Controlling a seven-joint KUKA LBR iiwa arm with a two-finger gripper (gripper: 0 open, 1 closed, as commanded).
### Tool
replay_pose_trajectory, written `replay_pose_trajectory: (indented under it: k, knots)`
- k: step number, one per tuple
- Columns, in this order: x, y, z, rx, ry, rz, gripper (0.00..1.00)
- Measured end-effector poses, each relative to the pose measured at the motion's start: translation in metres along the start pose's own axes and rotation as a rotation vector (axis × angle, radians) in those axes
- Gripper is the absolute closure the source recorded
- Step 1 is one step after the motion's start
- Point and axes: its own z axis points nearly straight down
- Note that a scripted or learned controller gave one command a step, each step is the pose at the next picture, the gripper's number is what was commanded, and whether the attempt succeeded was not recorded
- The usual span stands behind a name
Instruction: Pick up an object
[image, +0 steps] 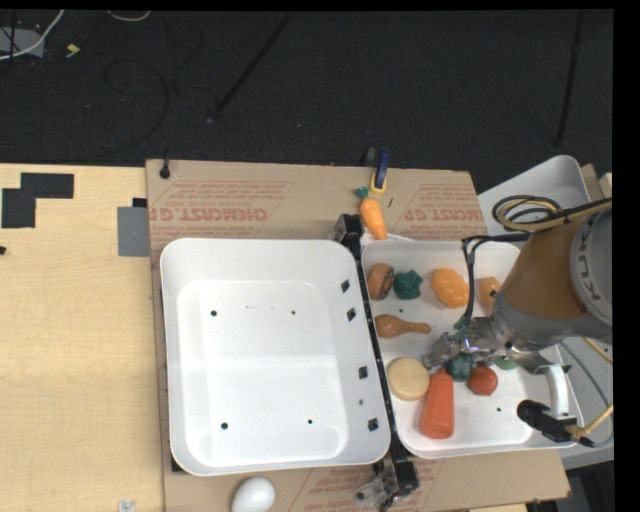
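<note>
Overhead, my gripper (458, 352) sits low in the right bin (520, 430), right over a small teal object (460, 368) beside a red tomato-like ball (483, 380); whether it is spread, closed or clamped on anything I cannot tell. Nearby lie an orange-red carrot (437, 406), a cream round disc (407, 379), a brown gourd shape (398, 325) and an orange fruit (450, 287); the left bin (262, 355) lies alongside.

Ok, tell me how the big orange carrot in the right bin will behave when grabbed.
The carrot looks like smooth, rigid plastic, so probably light and somewhat slippery. Its round tapered body would likely roll or pivot if nudged. It lies against the cream disc, which may shift with it.
</note>
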Motion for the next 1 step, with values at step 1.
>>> replay_pose_trajectory:
  k: [1]
  knots:
    - [-0.001,0.0007,-0.0105,-0.001,0.001,0.004,1.0]
